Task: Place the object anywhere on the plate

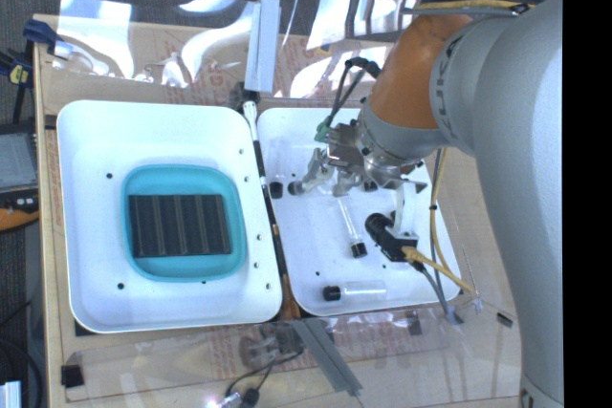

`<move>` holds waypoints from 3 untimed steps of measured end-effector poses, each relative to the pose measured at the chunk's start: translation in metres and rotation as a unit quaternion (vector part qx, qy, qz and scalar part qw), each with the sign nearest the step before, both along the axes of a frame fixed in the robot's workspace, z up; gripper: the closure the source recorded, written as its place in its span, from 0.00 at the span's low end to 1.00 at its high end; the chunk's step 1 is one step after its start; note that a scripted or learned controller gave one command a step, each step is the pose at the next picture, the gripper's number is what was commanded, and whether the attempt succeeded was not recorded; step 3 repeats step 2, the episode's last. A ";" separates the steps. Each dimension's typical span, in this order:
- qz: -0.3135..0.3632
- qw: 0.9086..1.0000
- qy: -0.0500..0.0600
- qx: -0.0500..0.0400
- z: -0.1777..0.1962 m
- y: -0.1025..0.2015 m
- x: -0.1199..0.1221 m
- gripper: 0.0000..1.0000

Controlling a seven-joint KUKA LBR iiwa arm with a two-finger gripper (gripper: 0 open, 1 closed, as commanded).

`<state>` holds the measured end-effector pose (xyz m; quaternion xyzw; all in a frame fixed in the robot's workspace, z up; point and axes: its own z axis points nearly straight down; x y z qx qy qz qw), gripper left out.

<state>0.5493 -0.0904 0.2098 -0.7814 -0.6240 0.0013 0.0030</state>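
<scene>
**Gripper parked over the right bin, tube just toward the near edge from it**

Quick notes on this frame. The gripper hung low over the upper-left part of the right bin, with the big grey arm coming in from the view's right. Honestly couldn't tell whether it was spread or closed, since the metal bits blurred together from that angle. Nothing visible was pinched in it, so I wouldn't call it a grab.

The likely object was a clear tube lying flat on the floor of the right bin. It sat near the gripper, toward the near edge of the bench and a touch to the view's right. Its long axis ran steeply, upper-left to lower-right, with the black cap at the lower end. My read is that the gripper needed to shift that way and close across the narrow width, not along the length.

A second tube lay further down, nearly level across the view, close to the bin's near wall. A small black piece sat by the wall next to the other bin.

The plate, teal with a dark ribbed middle, sat in the centre of the left bin, well apart from the tube. So the carry had to go toward the view's left, over both inner bin walls. Task looked not yet started to me.
</scene>
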 end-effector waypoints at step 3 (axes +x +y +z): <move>-0.012 1.000 0.000 -0.001 -0.019 0.090 0.002 0.00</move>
